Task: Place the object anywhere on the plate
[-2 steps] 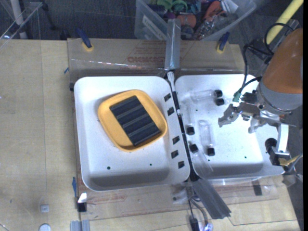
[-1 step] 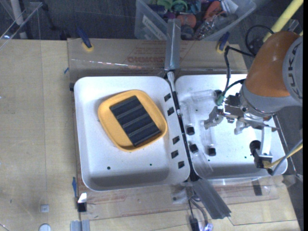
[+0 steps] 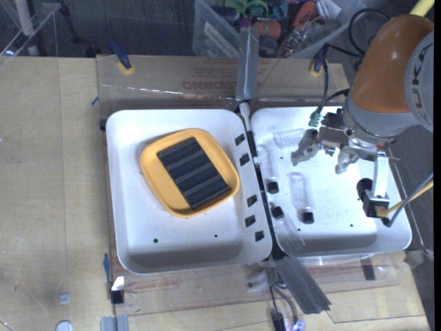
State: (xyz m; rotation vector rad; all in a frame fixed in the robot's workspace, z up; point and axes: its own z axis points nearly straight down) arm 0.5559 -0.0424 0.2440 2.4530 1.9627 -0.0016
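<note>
A yellow plate (image 3: pixel 153 174) with rounded corners lies in the left bin (image 3: pixel 131 236). On it rests a dark ribbed rectangular object (image 3: pixel 193 171), set at a slant and covering most of the plate's middle. My gripper (image 3: pixel 322 158) hangs over the back of the right bin (image 3: pixel 344 236), well to the right of the plate. Its two fingers (image 3: pixel 301 154) stand apart, and I see nothing between them. The orange band of the arm (image 3: pixel 386 67) rises above it.
A row of small black clips (image 3: pixel 251 200) runs along the divider between the bins. In the right bin lie a clear plastic piece (image 3: pixel 297 187) and a small dark item (image 3: pixel 307 217). A crate of colourful objects (image 3: pixel 269 9) stands behind the bins.
</note>
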